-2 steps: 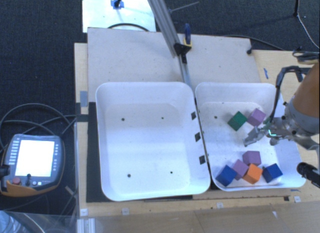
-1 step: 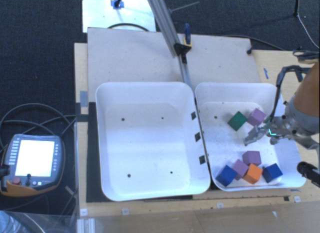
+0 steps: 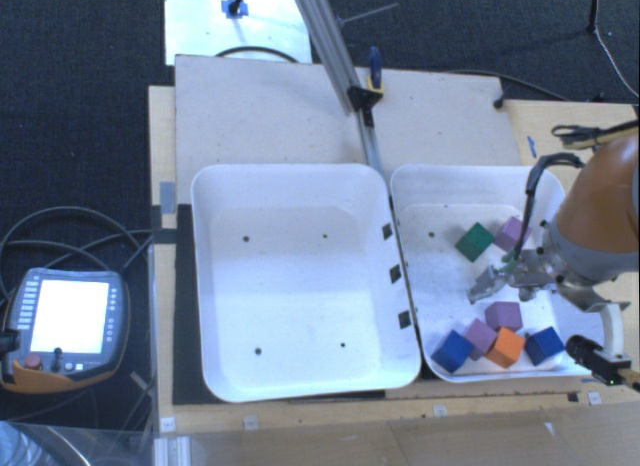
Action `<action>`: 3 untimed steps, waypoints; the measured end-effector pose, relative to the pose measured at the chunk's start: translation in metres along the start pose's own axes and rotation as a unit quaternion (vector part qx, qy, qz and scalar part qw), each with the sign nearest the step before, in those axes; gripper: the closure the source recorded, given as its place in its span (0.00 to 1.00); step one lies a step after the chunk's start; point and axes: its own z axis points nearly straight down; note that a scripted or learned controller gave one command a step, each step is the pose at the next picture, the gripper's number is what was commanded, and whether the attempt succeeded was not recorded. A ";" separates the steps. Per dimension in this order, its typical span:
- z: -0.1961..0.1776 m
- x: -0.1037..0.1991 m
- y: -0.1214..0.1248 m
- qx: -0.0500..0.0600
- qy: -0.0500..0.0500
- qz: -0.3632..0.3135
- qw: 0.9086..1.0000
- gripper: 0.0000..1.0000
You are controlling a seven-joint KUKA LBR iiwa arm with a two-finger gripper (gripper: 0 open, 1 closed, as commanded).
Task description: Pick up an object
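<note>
On the far left I see the teach pendant (image 3: 62, 332) lying on the floor beside the bench, its screen lit. Next comes the left bin (image 3: 215, 254), which has nothing for me to pick. All the candidates sit in the right bin (image 3: 415, 189).

In that bin, a green block (image 3: 475, 241) lies toward the upper middle, with a purple block (image 3: 511, 232) just beside it on its right, partly behind the tool. Along the near wall there is a cluster: a blue block (image 3: 452, 350), a lilac block (image 3: 481, 336), an orange block (image 3: 505, 346), another purple block (image 3: 503, 314) above them, and a second blue block (image 3: 544, 345) to the right.

The gripper (image 3: 488, 287) is down inside the right bin, between the green block and the near cluster, and the arm (image 3: 600, 224) reaches in from the right. I read the fingers as spread apart, though they are small and a little blurred. I see nothing between them; every block lies on the bin floor.

So I judge the pick as not done. The approach into the bin is made. What is left is to settle on one block, close on it and lift it clear. The nearest candidate looks like the purple block just below the fingertips.
</note>
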 end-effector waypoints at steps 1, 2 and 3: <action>0.052 0.000 0.000 -0.001 0.000 0.000 1.000 0.00; 0.039 0.000 0.002 -0.004 -0.001 -0.001 1.000 1.00; -0.018 -0.007 -0.005 -0.005 -0.002 0.000 1.000 1.00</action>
